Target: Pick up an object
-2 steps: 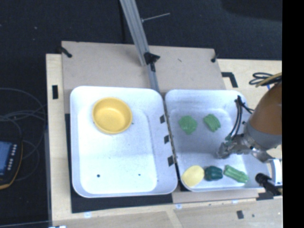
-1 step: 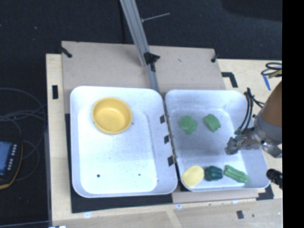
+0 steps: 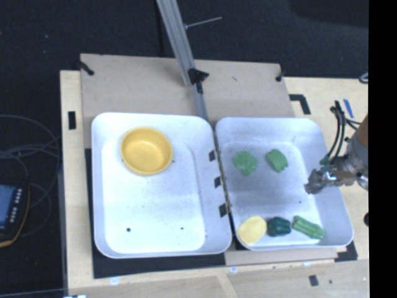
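I see the gripper point(image 3: 314, 184) at the right bin's point(image 3: 260, 128) right wall, and I can't tell its state. Nothing is picked yet: two green pieces point(image 3: 245, 162) point(image 3: 276, 159) lie mid-bin, while a yellow piece point(image 3: 252, 229), dark green piece point(image 3: 278, 226) and green pickle-like piece point(image 3: 307, 227) sit along the front. The yellow bowl point(image 3: 146, 151) rests in the left bin point(image 3: 149, 228).

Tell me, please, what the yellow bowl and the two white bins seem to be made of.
The yellow bowl looks like moulded plastic: one even colour, a smooth rounded rim, a soft dull sheen. The left bin and the right bin look like thin formed plastic too, matte white with rounded corners and grey scuffing on the floors. The view cannot confirm either.
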Controlling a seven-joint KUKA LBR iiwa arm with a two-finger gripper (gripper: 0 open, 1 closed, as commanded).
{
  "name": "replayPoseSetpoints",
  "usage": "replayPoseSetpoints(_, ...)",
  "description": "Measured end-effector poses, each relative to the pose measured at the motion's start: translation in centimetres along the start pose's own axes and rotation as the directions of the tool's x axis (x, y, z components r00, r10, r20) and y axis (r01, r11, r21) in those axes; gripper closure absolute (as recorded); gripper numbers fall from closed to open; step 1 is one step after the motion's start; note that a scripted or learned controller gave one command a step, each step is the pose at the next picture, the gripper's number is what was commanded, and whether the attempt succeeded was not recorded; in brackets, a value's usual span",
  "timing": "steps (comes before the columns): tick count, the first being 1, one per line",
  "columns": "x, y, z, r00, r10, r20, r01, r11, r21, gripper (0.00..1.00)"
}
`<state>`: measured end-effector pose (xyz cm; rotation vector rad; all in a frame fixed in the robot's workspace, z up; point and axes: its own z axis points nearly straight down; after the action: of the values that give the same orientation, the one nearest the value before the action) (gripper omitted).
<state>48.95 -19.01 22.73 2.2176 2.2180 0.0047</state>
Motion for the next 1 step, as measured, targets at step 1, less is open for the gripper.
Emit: replayPoseSetpoints(1,-0.02,0.04,-0.08,1.000,0.000,-0.002,0.000,1.000,0.005,1.00)
